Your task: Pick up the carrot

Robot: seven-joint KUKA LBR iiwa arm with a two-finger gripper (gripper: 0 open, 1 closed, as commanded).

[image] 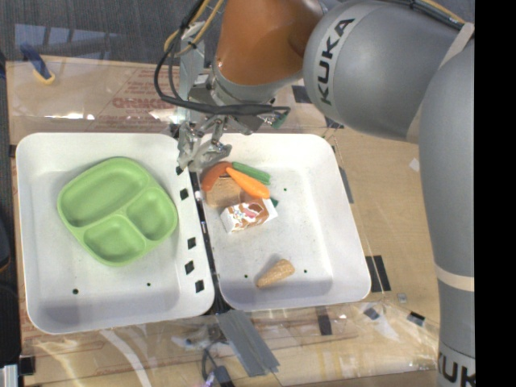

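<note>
The carrot (248, 181) lies near the right bin's (322, 216) far left corner, crowded against a brown block (226, 194) and a small printed carton (248, 215). A tan cone (275, 272) sits toward the near edge. The gripper (193, 153) hangs over the divide between bins; whether it is spread or closed cannot be made out. A green sectioned plate (117, 210) fills the left bin (48, 280).

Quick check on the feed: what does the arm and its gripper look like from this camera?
The arm is bulky, rounded grey with black KUKA lettering and an orange band above the wrist. Black and yellow cables loop beside the band. The gripper is small, bare metal.
</note>
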